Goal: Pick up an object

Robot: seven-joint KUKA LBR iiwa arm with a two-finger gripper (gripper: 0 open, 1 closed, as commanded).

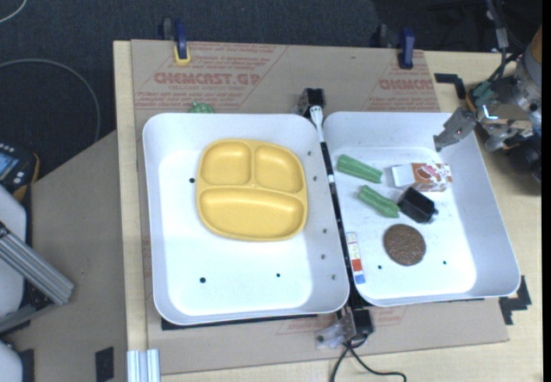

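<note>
Objects sit in the right bin (482, 225): two green pieces (358, 169), black block (417, 206), brown disc (404, 244). Your gripper (455, 131) hangs at the bin's far right rim, carrying nothing (open or closed, can't tell). Approach step; next, descend over one piece.

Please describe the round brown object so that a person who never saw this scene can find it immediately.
Look at the right white bin, the one without the yellow plate. Among the small things lying there, go to the one nearest the front edge, just below the black block. It is the brown disc, the only round, flat item; its neighbours are two green sticks and a red-and-white packet.
</note>
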